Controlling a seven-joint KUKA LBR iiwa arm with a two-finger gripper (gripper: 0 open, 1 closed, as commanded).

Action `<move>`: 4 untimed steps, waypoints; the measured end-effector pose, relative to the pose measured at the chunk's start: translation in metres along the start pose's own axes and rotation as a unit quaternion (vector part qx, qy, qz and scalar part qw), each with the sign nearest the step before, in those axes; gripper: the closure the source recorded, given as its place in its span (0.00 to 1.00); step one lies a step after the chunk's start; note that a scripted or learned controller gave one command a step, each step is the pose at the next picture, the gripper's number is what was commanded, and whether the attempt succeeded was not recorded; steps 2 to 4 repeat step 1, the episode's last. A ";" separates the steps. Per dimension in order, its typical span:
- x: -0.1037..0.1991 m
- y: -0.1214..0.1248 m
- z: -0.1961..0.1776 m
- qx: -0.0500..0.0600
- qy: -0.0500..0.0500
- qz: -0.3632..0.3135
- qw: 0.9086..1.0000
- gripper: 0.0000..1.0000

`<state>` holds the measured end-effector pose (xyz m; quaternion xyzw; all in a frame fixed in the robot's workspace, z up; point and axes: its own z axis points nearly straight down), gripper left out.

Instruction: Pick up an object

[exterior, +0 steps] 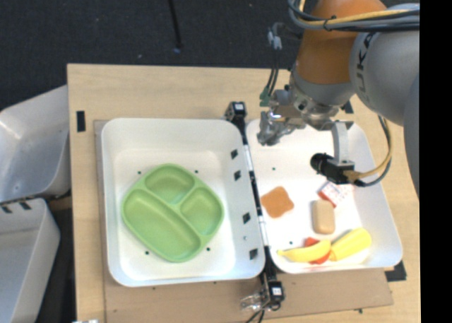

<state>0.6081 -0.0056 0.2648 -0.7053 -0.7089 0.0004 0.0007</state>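
**Green plate on one side, food bits on the other**

While the hand (272,129) hangs over the right bin's (374,173) far-left corner, can't tell its grip state. That bin holds an orange patty (277,202), a tan bread piece (323,217), a yellow banana-like piece (351,243) and a small red-white packet (332,192). Left bin (113,173) has a green divided plate (172,212). Both sit on the table (169,88).
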 end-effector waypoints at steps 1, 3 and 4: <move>0.048 -0.024 0.006 0.000 0.000 0.000 1.000 1.00; 0.048 -0.024 0.006 0.000 0.000 0.000 1.000 1.00; 0.048 -0.024 0.006 0.000 0.000 0.000 1.000 1.00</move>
